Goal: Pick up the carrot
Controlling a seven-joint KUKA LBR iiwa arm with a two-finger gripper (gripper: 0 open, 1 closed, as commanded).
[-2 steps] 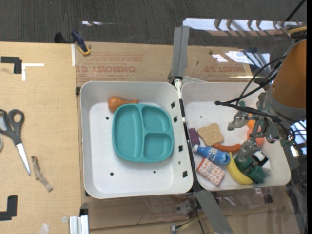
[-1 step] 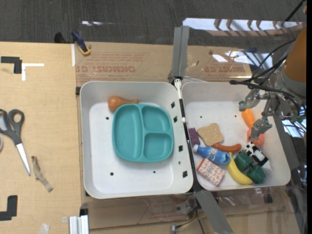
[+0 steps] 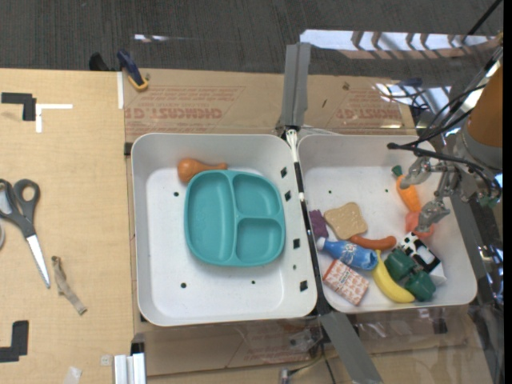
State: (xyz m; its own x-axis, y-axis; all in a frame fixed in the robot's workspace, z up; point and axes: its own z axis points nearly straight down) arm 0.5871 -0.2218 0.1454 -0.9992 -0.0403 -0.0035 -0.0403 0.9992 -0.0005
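The right bin (image 3: pixel 376 154) holds the carrot (image 3: pixel 409 196) near its far right wall, touching the gripper (image 3: pixel 426 192), fingers spread either side of it: the grasp step, judged unfinished; closing squarely, then lifting, comes next

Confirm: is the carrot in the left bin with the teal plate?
No, the carrot lies in the right bin by the hand, while the teal divided plate sits in the left bin.
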